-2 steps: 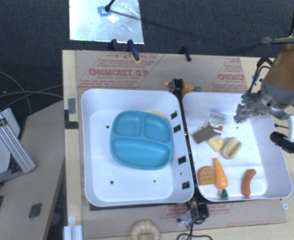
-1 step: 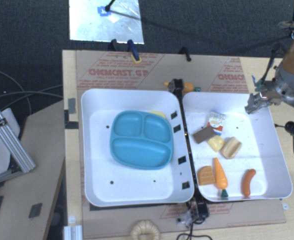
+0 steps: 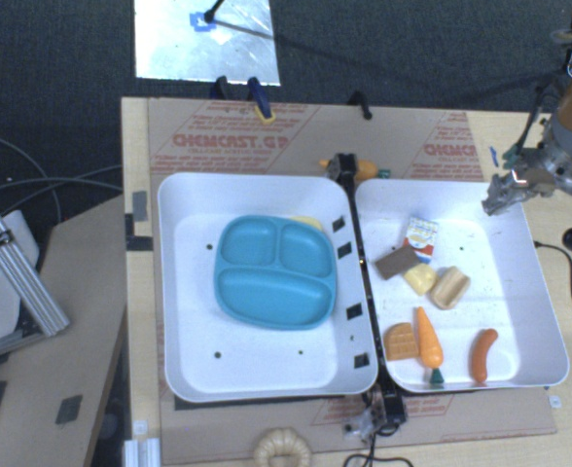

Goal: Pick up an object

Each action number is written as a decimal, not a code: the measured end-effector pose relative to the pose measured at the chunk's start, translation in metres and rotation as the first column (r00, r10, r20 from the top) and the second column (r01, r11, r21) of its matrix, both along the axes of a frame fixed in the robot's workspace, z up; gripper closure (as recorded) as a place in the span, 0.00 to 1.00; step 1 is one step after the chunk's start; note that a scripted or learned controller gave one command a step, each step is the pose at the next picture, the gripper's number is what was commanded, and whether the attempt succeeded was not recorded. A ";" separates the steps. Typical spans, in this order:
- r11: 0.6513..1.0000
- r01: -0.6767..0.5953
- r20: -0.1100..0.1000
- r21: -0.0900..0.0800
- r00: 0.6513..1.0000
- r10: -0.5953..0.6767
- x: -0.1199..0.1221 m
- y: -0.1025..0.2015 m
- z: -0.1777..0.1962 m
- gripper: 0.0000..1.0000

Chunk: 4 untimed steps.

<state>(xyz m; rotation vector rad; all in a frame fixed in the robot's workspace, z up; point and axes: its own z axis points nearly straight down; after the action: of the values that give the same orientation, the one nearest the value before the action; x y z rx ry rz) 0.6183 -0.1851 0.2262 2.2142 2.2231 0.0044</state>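
Tool [image 3: 501, 199], grip state unclear, hangs over right white bin [image 3: 542, 290] far corner; toy foods, e.g. small white carton [image 3: 422, 232], lie down-left.

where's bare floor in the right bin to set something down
Free: the right bin's far strip between the milk carton and gripper, and its right side beyond the sausage. Crowded: the near-left patch around the carrot.

A dark blue-grey carpeted floor [image 3: 53, 56] surrounds the worktop [image 3: 91, 290], which is pale wood. On the floor behind lies 1 shiny square sheet [image 3: 206, 25]. Black cables [image 3: 33, 178] trail at left, beside a slanted aluminium frame rail [image 3: 14, 270].
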 end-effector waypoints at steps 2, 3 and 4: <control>1.000 -0.004 -0.005 0.002 1.000 0.004 -0.048 0.087 -0.015 1.00; 1.000 -0.005 -0.006 0.003 1.000 0.005 -0.083 0.135 -0.008 1.00; 1.000 0.002 -0.002 0.001 1.000 -0.002 -0.086 0.129 0.003 1.00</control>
<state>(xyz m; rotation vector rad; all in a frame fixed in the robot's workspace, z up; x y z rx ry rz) 0.5321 -0.0559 0.2292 2.2183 2.2218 0.0034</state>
